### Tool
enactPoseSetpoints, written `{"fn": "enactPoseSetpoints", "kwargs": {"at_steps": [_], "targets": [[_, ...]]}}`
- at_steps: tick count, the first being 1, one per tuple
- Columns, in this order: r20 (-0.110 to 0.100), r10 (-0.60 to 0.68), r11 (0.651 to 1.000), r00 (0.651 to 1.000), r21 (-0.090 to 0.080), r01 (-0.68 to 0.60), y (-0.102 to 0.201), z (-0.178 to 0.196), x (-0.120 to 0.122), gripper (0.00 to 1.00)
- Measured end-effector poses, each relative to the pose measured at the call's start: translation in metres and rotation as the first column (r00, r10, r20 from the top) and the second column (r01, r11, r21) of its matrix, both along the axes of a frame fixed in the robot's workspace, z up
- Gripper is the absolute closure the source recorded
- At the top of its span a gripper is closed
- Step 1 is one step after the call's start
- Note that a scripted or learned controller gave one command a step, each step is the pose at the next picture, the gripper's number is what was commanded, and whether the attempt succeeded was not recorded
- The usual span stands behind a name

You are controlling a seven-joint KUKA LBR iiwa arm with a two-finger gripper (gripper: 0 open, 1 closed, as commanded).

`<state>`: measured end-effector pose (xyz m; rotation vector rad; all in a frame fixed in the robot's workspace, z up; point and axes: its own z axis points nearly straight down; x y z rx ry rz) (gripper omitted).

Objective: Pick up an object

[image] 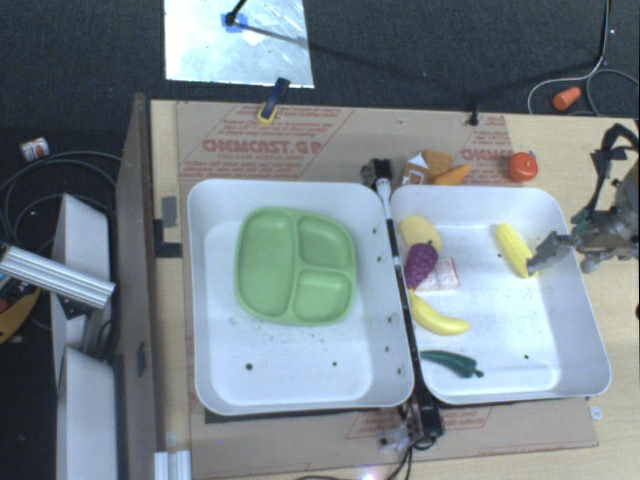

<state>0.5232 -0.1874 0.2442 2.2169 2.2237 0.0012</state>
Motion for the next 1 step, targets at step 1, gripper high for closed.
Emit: {"fn": "enactPoseSetpoints", "kwargs": {"at_steps": [1], "targets": [[0.004,0.004,1.000,1.000,-0.003,-0.004,-0.0145,-0.0480,0.0768,0.00]]}}
